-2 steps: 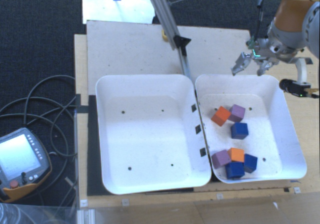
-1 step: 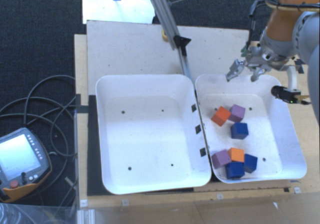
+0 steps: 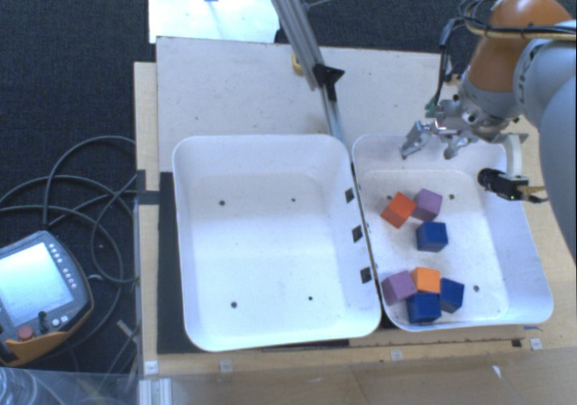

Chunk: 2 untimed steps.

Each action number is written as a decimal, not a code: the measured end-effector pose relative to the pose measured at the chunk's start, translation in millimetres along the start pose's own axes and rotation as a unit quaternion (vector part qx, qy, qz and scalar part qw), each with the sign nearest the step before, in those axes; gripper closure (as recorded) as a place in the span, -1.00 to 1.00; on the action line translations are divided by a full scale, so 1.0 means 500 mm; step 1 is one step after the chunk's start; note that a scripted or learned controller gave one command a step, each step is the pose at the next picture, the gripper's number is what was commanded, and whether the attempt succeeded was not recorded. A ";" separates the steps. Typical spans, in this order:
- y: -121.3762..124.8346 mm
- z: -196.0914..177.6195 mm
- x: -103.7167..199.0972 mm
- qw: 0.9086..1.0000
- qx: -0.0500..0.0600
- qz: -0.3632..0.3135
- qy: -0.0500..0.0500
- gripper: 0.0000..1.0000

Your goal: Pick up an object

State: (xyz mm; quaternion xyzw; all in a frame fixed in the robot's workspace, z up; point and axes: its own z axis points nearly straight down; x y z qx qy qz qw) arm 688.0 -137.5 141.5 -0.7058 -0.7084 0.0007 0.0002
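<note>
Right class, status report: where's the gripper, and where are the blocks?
Gripper open over right bin's far edge, holding nothing. Seven blocks in that bin, untouched. Nothing in the way.

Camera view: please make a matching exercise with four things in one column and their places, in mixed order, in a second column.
Things:
1. gripper
2. orange cube
3. handheld controller
4. left bin

Places:
A. on the floor, left of the bench
B. above the right bin's far edge
C. beside the purple cube, in the right bin
D. left of the bin that holds the cubes

Pairs: 1-B, 2-C, 3-A, 4-D
</note>
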 end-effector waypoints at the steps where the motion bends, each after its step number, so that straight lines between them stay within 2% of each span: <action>1: -0.001 0.100 -0.001 1.000 0.003 0.000 0.000 -1.00; 2: 0.002 0.074 -0.002 1.000 0.000 -0.002 -0.001 1.00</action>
